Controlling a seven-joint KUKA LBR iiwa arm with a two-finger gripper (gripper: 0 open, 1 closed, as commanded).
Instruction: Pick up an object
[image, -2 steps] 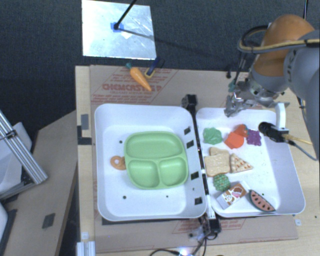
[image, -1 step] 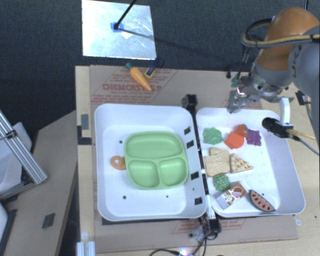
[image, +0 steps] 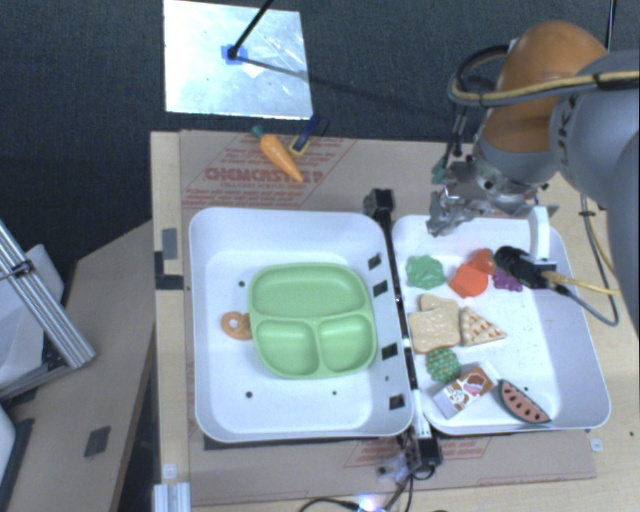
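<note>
Several plastic toy foods (image: 460, 330) are lying crowded in the right white bin (image: 570, 370), likely as pick candidates, while the two-finger gripper (image: 447, 213) is hovering over its far-left corner, holding nothing, grip unreadable.

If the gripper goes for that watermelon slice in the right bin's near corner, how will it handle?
The watermelon slice looks like a thin, flat toy piece lying on the right bin floor, so probably stiff and light. Lying flat, it may slide rather than roll if nudged. Its low profile near the bin's rim could make it awkward for the gripper to get under.
</note>
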